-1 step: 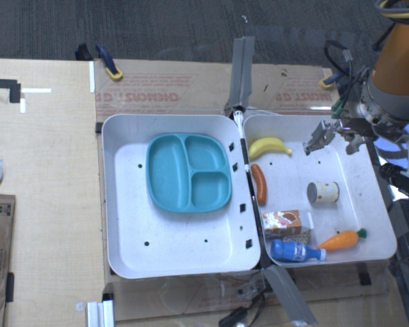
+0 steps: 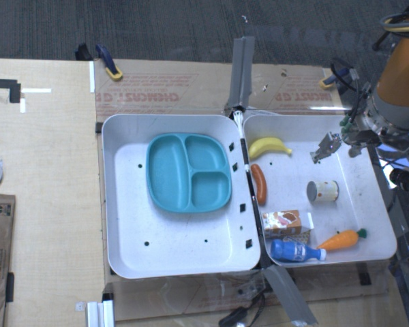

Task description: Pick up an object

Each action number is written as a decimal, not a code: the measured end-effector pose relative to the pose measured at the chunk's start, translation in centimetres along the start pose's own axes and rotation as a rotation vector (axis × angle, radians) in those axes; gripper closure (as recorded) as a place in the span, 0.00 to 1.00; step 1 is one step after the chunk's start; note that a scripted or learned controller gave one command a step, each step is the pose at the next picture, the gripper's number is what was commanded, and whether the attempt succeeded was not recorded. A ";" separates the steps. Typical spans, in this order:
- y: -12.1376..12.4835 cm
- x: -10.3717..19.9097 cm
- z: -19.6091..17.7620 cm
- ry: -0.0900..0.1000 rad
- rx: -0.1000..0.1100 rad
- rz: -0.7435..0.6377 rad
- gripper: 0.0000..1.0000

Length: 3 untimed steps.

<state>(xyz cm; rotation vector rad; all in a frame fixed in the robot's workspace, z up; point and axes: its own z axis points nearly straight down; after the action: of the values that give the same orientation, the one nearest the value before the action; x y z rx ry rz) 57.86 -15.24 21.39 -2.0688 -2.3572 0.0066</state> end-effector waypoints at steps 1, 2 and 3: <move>-1.4 -3.5 9.9 0.001 -0.001 -0.043 0.00; 0.2 -4.9 12.6 0.000 -0.003 -0.036 0.00; 0.3 -5.0 11.9 0.001 -0.001 -0.034 1.00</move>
<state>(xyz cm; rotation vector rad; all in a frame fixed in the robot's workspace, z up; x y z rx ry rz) 58.68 -20.16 9.52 -2.0288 -2.3919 0.0048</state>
